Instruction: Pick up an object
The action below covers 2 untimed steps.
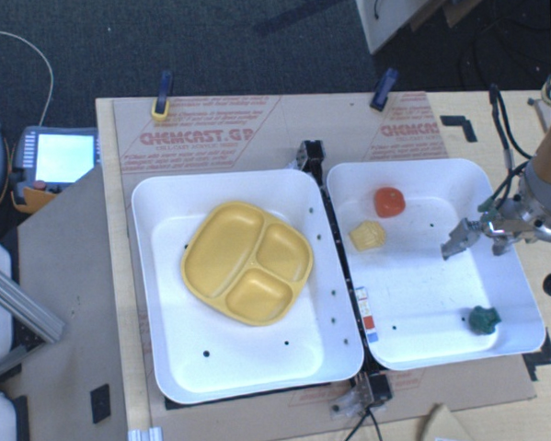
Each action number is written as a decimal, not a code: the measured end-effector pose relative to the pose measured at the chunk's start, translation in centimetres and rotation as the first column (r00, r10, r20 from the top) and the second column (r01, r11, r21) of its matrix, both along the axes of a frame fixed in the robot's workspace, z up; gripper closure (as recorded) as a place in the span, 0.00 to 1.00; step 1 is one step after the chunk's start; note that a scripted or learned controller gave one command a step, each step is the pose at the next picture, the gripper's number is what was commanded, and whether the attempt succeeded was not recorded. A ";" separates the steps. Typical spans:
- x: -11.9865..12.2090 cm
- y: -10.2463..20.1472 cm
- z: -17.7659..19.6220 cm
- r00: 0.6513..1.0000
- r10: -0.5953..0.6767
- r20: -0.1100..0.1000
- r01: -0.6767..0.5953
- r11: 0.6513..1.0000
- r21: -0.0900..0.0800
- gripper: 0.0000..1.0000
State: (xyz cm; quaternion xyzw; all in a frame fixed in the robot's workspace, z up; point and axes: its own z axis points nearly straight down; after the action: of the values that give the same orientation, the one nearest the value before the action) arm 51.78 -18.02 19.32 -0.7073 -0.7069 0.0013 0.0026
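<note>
The right bin (420, 341) holds three small things: an orange-red round piece (390, 201) at the back, a pale yellow lump (367, 235) just in front of it, and a dark green piece (484, 319) near the front right corner. My gripper (475, 241) hangs over the right side of this bin, to the right of the yellow lump and behind the green piece. It is open, with nothing between its fingers. The grey arm comes in from the right edge.
In the left bin (172, 359) lies a yellow divided plate (248, 261). The bins meet at a black seam with clamps at back and front. Cables trail beside the arm at the right. Brown board surrounds both bins.
</note>
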 end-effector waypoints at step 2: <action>-1.1 0.5 -10.4 1.000 0.000 0.000 0.000 1.000 0.001 0.00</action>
State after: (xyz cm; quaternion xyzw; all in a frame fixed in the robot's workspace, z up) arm 50.69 -17.54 8.97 -0.7073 -0.7069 0.0011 0.0029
